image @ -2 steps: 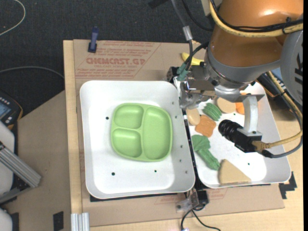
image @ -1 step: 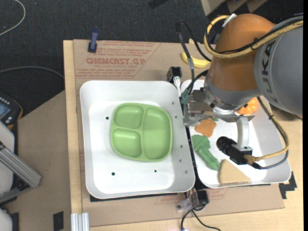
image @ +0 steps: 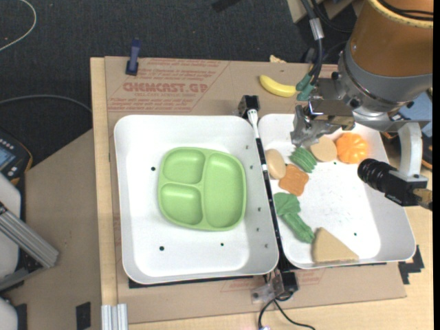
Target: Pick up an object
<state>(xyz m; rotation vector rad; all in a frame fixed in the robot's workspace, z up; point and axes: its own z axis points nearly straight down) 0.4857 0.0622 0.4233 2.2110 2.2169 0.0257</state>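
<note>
The gripper hung low over the upper left part of the right bin, its tip just above a tan rounded piece and a small dark green ridged piece; whether its fingers stood apart or together could not be told, and nothing could be seen held between them. The tan piece lay near the bin's upper edge, with an orange pumpkin-shaped toy just beside it toward the right edge. Close to the bin's left edge rested a pale beige oval piece, and touching it lower down was an orange-brown slab. Farther down along the left edge lay a longer green leafy toy, and at the lower edge sat a tan wedge just beside the leafy toy's end. A black cylindrical fitting on the arm hung over the bin's right side. The left bin held a light green divided plate near its middle. Both bins sat on a brown cardboard sheet, which bore a yellow banana beyond the right bin's upper edge and a blue clip at its upper left corner.
</note>
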